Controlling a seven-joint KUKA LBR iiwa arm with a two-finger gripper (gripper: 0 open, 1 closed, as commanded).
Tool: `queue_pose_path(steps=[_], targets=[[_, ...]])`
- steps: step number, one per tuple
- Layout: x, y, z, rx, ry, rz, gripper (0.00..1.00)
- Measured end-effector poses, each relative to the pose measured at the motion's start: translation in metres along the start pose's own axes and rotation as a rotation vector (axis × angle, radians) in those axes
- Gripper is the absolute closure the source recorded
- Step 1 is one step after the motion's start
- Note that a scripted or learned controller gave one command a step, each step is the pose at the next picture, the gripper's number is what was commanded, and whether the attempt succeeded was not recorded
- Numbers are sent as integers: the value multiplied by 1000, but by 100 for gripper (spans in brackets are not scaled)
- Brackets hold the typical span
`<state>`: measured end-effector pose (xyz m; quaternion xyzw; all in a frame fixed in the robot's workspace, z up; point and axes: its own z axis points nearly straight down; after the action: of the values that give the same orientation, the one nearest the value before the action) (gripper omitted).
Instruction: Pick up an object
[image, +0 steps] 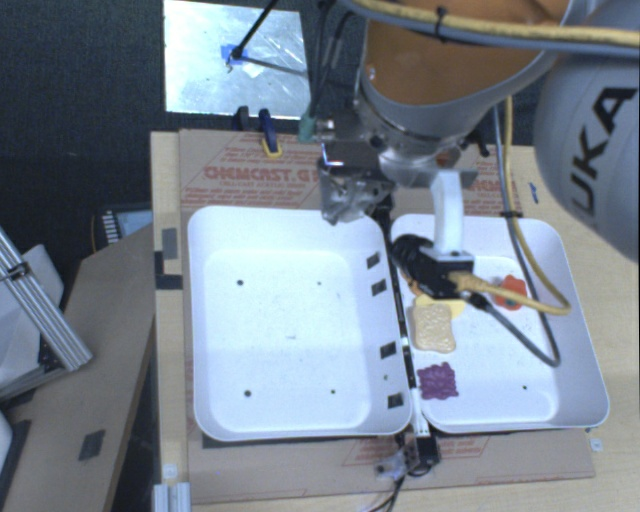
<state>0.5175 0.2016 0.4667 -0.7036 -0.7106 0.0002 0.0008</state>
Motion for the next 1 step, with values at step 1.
queue_pose_path(steps=[1], targets=[[-4, 0, -14, -6, 1, 0, 100]])
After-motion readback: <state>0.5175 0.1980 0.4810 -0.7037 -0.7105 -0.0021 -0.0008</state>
